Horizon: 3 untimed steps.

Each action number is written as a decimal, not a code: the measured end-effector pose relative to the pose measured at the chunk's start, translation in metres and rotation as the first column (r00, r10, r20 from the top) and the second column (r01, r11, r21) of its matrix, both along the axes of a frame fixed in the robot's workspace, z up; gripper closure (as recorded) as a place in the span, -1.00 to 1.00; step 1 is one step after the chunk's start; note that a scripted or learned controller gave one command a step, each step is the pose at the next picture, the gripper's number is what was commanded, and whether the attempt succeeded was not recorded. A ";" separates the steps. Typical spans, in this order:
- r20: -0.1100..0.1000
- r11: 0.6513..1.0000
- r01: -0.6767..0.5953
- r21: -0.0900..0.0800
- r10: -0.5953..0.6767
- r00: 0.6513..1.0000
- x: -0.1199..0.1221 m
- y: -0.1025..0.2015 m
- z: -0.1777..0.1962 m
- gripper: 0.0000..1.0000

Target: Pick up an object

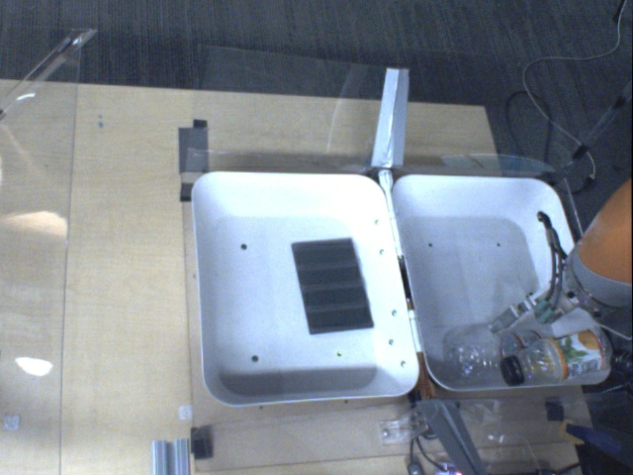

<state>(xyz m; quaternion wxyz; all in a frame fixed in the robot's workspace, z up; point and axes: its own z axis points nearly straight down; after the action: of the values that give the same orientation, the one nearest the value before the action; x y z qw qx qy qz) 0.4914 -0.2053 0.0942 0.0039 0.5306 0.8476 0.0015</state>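
Clear black-capped bottle [554, 358] on its side

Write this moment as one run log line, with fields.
arm: over right bin | hand: above bottle | left bin: black pad | picked: no

left bin [218, 265] open around central black tray [332, 285], right bin [465, 216] open rearward, bottles [524, 356] crowding front corner
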 end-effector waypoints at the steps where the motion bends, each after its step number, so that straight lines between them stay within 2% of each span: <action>1: 0.010 0.979 -0.203 -0.009 0.203 0.979 0.001 0.048 -0.003 -1.00; 2: 0.009 0.999 -0.051 0.000 0.051 0.999 0.053 0.099 -0.004 -1.00; 3: -0.001 0.999 0.053 0.002 -0.053 0.999 0.099 0.111 0.038 -1.00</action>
<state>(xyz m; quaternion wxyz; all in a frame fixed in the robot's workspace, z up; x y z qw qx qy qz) 0.5901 -0.0938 0.1323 0.0028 0.5527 0.8334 0.0018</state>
